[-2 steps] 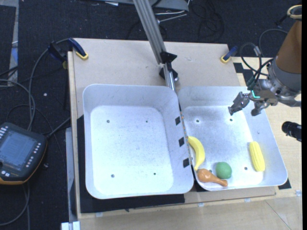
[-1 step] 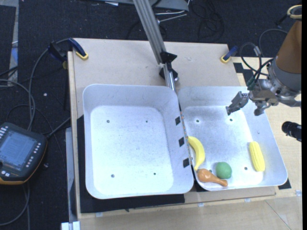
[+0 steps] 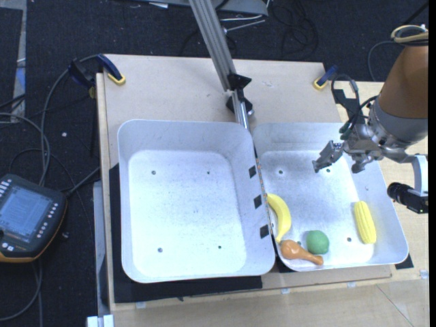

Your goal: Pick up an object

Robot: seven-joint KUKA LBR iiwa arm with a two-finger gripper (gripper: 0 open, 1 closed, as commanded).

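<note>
Gripper hangs above the back half of the right shallow white plastic bin, two dark fingers splayed apart — one tip toward the bin's middle, the other toward its right wall. Nothing between them; it holds nothing.

Candidate objects all sit in the near half of that bin, well clear of the gripper:
- curved yellow plastic banana, lying tight against the left wall by the divider — looks awkward to get a finger behind.
- small round green ball-like fruit, smooth, slightly glossy, out on the floor near the front rim.
- orange drumstick-shaped toy, bulbous at one end, tapering to a thin stem, just beside the green one and close to the front lip.
- yellow corn-cob toy, elongated, ribbed-looking surface, lying roughly lengthwise near the right wall.

Likely they've collected at the near rim and walls because the bin floor curves up at the edges — my read, not certain. Corn cob looks the easiest target: long, narrow across, open floor on its left side. Round green piece could roll off a pinch.

Left shallow white plastic bin has the same speckled matte floor and rounded corners. Both sit on a pale wooden bench top, yellow clamps at the back corners.
</note>
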